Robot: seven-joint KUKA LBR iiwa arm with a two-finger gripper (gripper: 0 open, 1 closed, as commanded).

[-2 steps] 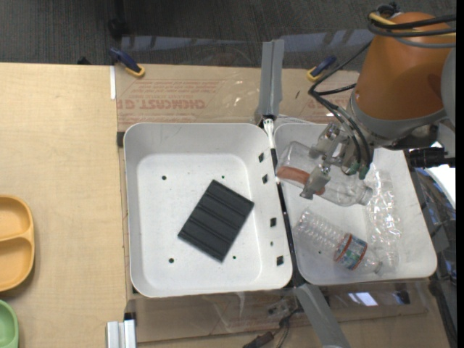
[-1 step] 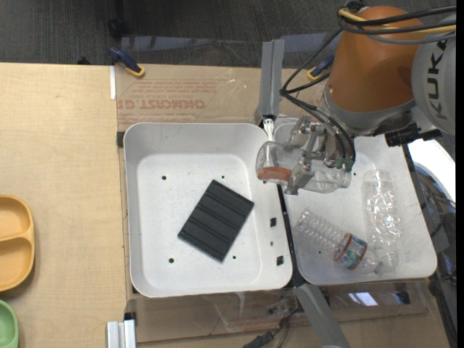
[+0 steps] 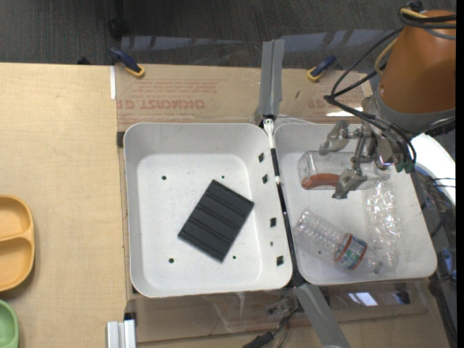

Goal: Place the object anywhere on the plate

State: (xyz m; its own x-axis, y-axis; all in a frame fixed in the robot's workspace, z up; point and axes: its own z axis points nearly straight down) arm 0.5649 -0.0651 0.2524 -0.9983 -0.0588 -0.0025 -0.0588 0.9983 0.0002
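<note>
Two white bins side by side; gripper (image 3: 346,167) over the right bin (image 3: 420,263).
Fingers (image 3: 342,188) stand apart, metal, pointing down toward a reddish-brown object under clear wrap (image 3: 320,180) lying at the bin's upper left; nothing is clamped between them. A crushed clear plastic bottle (image 3: 336,242) lies near the front of the same bin, crumpled clear film (image 3: 382,216) beside it. Left bin (image 3: 138,216) holds a black ribbed plate (image 3: 216,220), tilted diagonally, well apart from the object.

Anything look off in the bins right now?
Yes: the clear plastic bottle in the right bin lies on its side and looks crushed, beside crumpled clear plastic. The black ribbed plate sits askew in the left bin.
</note>
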